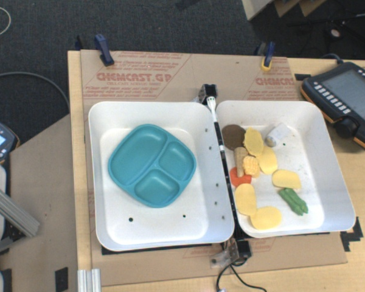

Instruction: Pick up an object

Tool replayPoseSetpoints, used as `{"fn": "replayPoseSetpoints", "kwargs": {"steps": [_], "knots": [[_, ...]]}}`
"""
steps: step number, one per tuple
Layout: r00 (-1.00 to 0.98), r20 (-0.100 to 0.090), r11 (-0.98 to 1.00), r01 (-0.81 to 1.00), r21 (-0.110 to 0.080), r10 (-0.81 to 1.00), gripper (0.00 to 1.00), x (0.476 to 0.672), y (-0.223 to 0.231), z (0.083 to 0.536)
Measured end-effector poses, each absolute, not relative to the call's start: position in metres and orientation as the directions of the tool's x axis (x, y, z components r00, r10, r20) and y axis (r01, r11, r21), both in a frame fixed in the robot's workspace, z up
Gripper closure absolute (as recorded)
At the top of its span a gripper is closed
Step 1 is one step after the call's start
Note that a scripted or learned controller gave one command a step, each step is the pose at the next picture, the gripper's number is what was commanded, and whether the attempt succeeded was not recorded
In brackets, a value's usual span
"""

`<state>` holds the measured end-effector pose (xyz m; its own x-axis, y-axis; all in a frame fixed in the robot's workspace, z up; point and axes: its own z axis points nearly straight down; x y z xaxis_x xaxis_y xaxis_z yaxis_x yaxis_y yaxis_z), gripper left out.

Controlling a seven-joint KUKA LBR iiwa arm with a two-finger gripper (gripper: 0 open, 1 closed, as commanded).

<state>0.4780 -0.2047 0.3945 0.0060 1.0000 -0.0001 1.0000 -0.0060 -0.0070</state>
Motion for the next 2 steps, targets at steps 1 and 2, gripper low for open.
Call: {"fn": "replayPoseSetpoints", "kwargs": {"steps": [1,2], "knots": [[-0.008,-0.004,0.008,1.000,0.019,1.000,1.00,0.480,-0.142,0.527],[0.005,0.002,-0.005,1.000,-0.012,1.000,1.00,0.483,-0.201,0.394]]}}
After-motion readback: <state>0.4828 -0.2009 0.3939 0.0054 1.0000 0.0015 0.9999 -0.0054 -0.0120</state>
